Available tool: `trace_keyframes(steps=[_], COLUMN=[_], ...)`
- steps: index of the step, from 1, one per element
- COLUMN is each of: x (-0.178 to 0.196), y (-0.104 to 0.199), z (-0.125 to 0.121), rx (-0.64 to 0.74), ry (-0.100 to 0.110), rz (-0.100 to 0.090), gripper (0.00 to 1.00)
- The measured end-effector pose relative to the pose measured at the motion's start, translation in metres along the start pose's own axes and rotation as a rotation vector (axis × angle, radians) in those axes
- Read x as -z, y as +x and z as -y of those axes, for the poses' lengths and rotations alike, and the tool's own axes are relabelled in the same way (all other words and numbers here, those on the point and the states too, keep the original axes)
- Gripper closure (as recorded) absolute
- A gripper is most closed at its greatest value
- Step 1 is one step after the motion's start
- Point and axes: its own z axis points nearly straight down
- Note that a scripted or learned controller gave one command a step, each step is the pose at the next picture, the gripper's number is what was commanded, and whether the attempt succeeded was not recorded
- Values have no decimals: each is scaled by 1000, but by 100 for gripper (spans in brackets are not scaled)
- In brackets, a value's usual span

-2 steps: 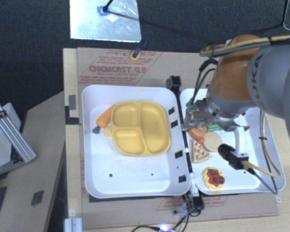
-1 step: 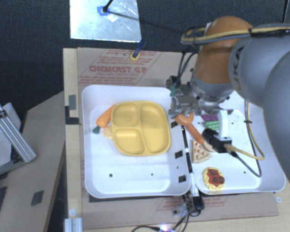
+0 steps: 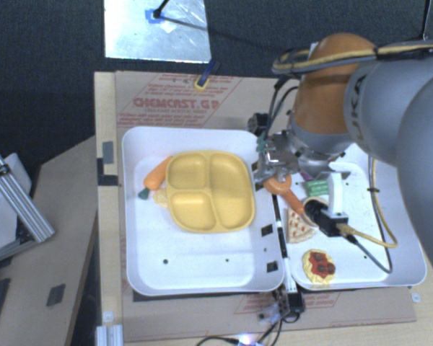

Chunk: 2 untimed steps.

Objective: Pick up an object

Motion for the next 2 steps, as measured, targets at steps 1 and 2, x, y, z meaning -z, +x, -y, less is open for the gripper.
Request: trace_keyframes(steps=[1, 2], x=[2, -7], y=[-10, -7], z=[-11, -1], rx=[-1, -2], ry=[-3, -1], rz=[0, 0], gripper=[100, 100])
